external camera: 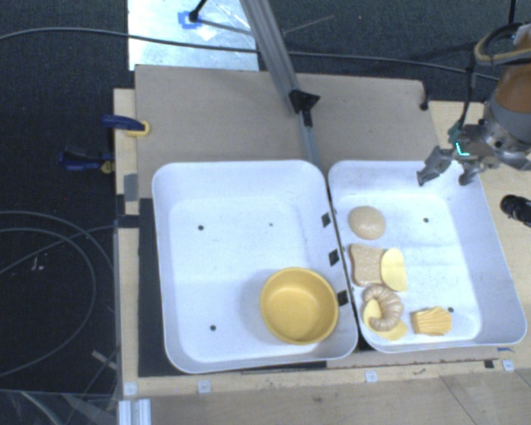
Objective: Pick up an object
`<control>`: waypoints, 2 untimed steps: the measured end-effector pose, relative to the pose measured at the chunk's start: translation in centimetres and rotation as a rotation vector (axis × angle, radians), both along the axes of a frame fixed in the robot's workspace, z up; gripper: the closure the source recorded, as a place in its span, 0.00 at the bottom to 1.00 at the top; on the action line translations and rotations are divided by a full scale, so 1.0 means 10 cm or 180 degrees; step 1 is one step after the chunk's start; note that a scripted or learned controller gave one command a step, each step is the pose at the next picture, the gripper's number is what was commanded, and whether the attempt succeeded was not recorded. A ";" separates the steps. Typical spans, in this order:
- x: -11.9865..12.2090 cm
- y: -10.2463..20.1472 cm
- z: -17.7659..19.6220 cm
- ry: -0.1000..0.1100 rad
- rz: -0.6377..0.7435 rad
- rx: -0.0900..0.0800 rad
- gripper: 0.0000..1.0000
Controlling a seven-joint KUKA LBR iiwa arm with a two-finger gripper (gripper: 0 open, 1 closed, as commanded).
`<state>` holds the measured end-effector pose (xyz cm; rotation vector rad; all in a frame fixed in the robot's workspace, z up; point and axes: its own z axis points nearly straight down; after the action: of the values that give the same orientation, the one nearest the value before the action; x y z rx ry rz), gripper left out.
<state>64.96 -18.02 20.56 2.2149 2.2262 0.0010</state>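
Hand (449, 168) open, holds nothing, hovers over far corner of right bin (487, 237). Bread roll (366, 222) nearest, below-left of hand: likely light, soft; grip across middle.

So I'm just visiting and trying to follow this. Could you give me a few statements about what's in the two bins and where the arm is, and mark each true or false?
1. The yellow bowl sits in the left bin. True.
2. The end effector holds a food piece. False: its open fingers hold nothing, above the right bin's far edge.
3. The round bun lies in the right bin. True.
4. The bowl is stacked on the croissant. False: they lie in separate bins.
5. The food pieces cluster in the right bin's near-left part. True.
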 end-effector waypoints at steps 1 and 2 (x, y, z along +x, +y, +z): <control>0.00 0.00 0.01 -0.0004 0.0001 -0.0001 0.00; -0.10 0.03 -0.53 0.0011 -0.0010 0.0001 0.00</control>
<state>63.99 -17.75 15.28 2.2203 2.2247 -0.0025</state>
